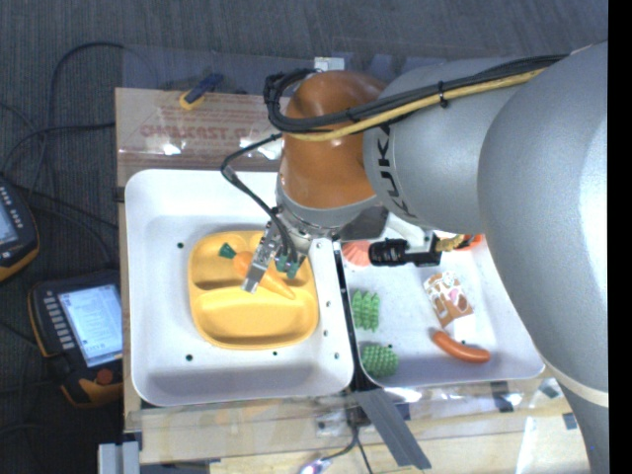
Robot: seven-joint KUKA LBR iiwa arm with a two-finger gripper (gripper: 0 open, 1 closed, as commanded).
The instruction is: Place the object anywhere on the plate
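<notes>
A yellow plate (252,314) with divided sections lies in the left bin (158,294). A small green-and-orange toy piece (228,252) rests on the plate's upper left section. My gripper (272,265) hangs low over the plate's upper right part, just right of that piece. A bit of green and orange (291,270) shows right at the gripper's tip, and I cannot make out whether it is held or lying on the plate. The orange wrist band (321,156) and grey arm cover the back of the bins.
The right bin (513,363) holds two green bumpy toys (366,309) (380,360), a brown-and-white pastry toy (447,297) and a red sausage (459,347). A red thing (363,227) peeks out under the arm. The bin divider (341,304) runs just right of the gripper.
</notes>
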